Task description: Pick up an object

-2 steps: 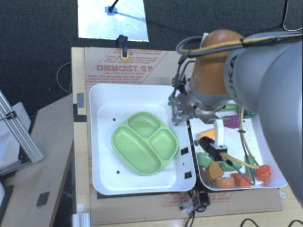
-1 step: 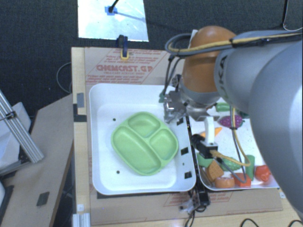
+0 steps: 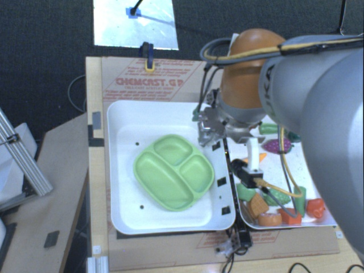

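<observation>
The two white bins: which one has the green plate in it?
The left bin holds the green divided plate, lying flat near its middle. The right bin holds a jumble of small colourful toy food instead, partly under the arm.

left bin (image 3: 122, 209): shallow white tray, my landmark for everything else
green plate (image 3: 173, 172): three-section divided one, lying inside the left bin, roughly centre
cardboard sheet (image 3: 149, 82): red print, sticks out from under the left bin's far edge
clamp (image 3: 148, 56): blue and yellow, beyond the left bin, on that cardboard's far edge
</observation>
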{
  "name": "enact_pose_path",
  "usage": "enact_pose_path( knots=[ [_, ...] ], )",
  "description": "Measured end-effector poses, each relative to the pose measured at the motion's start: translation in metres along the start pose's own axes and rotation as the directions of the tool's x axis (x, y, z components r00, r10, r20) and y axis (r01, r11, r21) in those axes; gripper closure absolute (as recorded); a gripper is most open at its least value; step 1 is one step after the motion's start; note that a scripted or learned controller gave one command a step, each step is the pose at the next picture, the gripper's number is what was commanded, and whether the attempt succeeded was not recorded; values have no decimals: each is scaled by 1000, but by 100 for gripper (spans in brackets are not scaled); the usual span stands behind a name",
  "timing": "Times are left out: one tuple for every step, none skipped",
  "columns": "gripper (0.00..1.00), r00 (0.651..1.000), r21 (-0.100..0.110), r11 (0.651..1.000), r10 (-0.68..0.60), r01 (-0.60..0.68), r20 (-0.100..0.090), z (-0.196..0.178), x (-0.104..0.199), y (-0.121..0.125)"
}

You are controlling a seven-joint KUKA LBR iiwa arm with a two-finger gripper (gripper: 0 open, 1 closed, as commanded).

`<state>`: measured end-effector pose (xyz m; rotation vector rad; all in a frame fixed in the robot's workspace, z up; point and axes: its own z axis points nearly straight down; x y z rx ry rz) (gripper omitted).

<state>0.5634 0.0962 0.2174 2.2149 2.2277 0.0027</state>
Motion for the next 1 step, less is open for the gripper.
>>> enact_pose_path(
  knots=[
    [100,1000,2,1000,1,-1,1,3,1,-8]
  ],
)
